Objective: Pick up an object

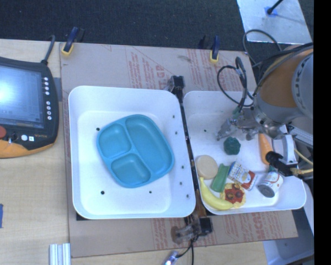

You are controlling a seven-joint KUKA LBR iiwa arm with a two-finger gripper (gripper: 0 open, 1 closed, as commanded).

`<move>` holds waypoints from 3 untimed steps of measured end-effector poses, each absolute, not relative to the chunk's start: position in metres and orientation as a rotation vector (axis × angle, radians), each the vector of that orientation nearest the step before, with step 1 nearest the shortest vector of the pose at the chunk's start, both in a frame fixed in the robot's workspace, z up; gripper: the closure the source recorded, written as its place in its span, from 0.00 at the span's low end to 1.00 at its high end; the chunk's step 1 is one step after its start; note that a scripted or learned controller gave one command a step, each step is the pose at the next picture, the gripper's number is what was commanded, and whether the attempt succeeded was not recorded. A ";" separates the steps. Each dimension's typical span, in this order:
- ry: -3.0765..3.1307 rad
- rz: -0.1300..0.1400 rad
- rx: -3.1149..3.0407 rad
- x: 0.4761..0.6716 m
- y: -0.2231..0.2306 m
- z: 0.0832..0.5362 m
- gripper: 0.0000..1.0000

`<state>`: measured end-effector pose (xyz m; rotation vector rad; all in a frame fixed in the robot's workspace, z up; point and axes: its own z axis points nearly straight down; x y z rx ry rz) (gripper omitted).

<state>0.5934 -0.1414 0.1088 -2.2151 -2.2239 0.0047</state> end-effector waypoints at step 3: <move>-2.222 0.004 -2.216 0.593 -0.140 0.092 0.00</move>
